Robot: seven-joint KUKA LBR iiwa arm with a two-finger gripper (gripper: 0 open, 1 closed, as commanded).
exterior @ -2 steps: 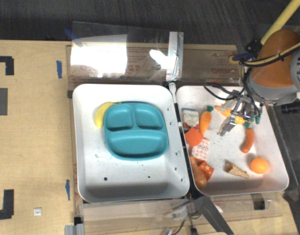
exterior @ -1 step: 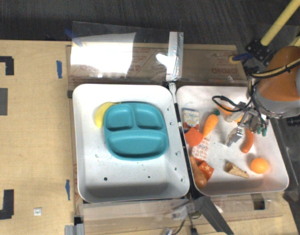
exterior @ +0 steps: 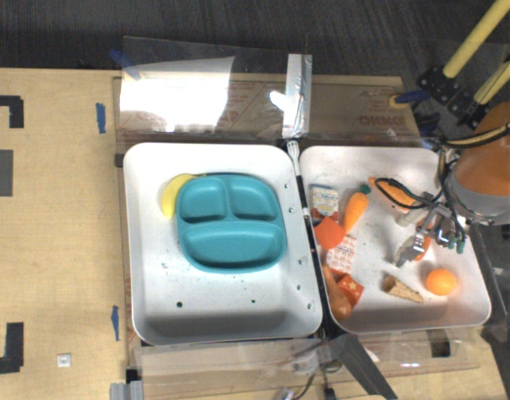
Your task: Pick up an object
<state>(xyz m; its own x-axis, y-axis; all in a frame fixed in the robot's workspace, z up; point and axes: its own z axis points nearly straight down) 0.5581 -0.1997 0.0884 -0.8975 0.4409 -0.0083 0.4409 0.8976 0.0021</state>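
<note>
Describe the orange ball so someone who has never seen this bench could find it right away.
Of the two white bins, look in the right bin, where the clutter of small items lies. Go to its near right corner, just below the gripper. The orange ball sits there beside a tan wedge; it is the only plain round thing, unlike the long carrot further left.

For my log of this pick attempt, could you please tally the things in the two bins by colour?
Teal: 1, the divided tray
Yellow: 1, the piece tucked under the tray's left edge
Orange: 3, the carrot, the ball, the flat piece
White packets: 2
Tan: 1, the wedge
Total: 8
</note>
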